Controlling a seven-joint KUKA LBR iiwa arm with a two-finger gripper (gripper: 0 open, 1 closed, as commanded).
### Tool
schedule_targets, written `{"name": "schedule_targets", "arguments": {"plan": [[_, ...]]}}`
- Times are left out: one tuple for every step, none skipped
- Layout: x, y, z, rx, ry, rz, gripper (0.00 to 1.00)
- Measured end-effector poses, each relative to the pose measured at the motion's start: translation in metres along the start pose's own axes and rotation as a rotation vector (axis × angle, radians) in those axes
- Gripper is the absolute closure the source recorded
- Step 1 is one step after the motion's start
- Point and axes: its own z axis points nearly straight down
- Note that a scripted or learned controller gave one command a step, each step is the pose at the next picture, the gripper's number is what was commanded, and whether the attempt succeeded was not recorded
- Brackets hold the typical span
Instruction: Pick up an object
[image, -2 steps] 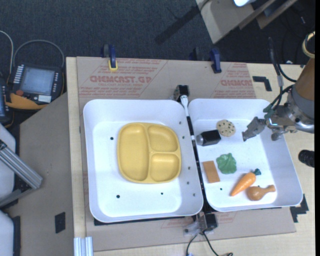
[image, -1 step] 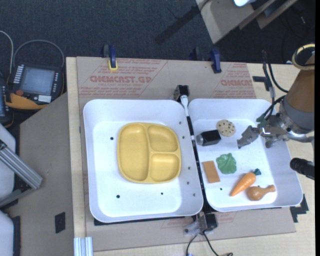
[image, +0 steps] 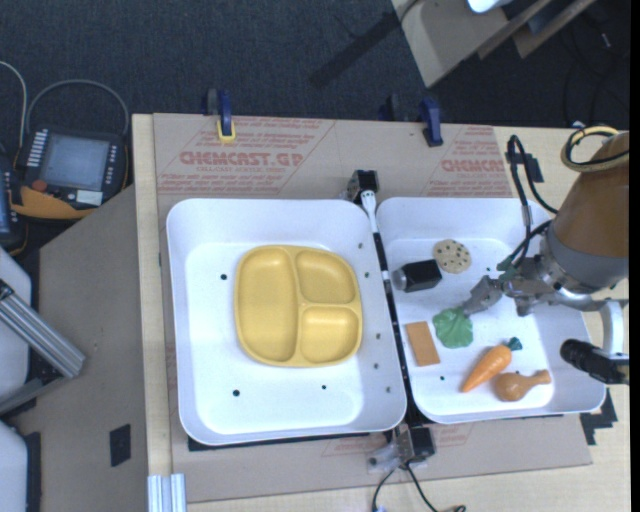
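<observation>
You can't tell how the gripper (image: 482, 298) has its jaws set; its tip sits low in the right bin (image: 480, 212), just beside the green toy (image: 453, 328). Near it lie a cookie (image: 452, 256), a black block (image: 419, 275), an orange slab (image: 424, 344), a carrot (image: 487, 366) and a drumstick (image: 520, 384). The left bin (image: 200, 330) holds a yellow tray (image: 296, 304)

We see the surface (image: 300, 145), a brown board with red lettering along its far edge. Two shallow white bins rest side by side on it: the left bin (image: 200, 330) and the right bin (image: 400, 215), touching along their inner rims at the middle.
</observation>
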Motion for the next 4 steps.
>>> {"name": "schedule_targets", "arguments": {"plan": [[0.008, 0.004, 0.048, -0.002, 0.0, -0.001, 0.0], [0.007, 0.005, 0.035, -0.009, -0.003, 0.0, 1.0], [0.009, 0.007, -0.029, -0.017, -0.005, -0.003, 1.0], [0.008, 0.008, -0.058, -0.015, -0.005, -0.002, 1.0]]}}
